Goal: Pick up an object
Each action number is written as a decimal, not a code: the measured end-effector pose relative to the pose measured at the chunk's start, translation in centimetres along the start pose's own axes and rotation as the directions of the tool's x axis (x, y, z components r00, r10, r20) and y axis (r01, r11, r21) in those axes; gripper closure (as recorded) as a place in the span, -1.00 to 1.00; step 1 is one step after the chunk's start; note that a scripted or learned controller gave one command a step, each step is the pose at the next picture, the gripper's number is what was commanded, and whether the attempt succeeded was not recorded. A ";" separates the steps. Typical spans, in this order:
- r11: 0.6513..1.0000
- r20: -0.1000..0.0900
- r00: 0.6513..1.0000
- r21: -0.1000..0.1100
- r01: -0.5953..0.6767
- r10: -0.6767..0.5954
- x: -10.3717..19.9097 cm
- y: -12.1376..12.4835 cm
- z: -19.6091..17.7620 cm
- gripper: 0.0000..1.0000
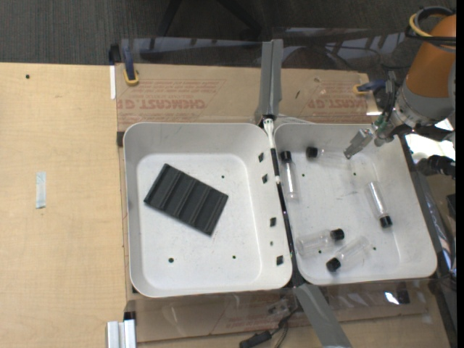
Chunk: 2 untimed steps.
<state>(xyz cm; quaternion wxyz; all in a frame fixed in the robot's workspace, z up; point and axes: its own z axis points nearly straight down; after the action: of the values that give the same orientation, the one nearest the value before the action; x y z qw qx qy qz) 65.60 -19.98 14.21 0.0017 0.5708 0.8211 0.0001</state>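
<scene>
Overhead slanted view of bench w/ 2 shallow white plastic bins side by side. Left bin (138, 194): 1 flat, dark grey ribbed rectangular panel (186, 199), lying tilted, left of centre, apart from all walls. Right bin (424, 230): several clear plastic tubes w/ black caps. 1 tube (288, 174) lies just beside the left wall; a loose black cap (312, 151) sits near it. 1 tube (378, 203) lies toward the right side, cap toward the viewer. 2 tubes (330, 246) lie close together near the front wall, approx. side by side. Grey arm w/ orange band (431, 60) enters at upper right. Its 2-finger gripper (355, 146) hangs over the right bin's back-right area, well apart from every tube; nothing seen between fingers, but whether they're spread or closed: can't tell. Brown cardboard sheet (196, 96) lies behind the bins; pale wooden benchtop (58, 194) to the left.
</scene>
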 end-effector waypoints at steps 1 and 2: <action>0.999 -0.002 0.999 0.001 0.043 -0.043 8.1 2.3 -0.2 -1.00; 0.991 -0.002 0.991 0.001 0.131 -0.131 3.4 -3.5 5.0 -1.00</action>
<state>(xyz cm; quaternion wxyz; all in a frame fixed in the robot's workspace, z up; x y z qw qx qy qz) 61.11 -18.01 9.19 0.0005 0.5155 0.8569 -0.0001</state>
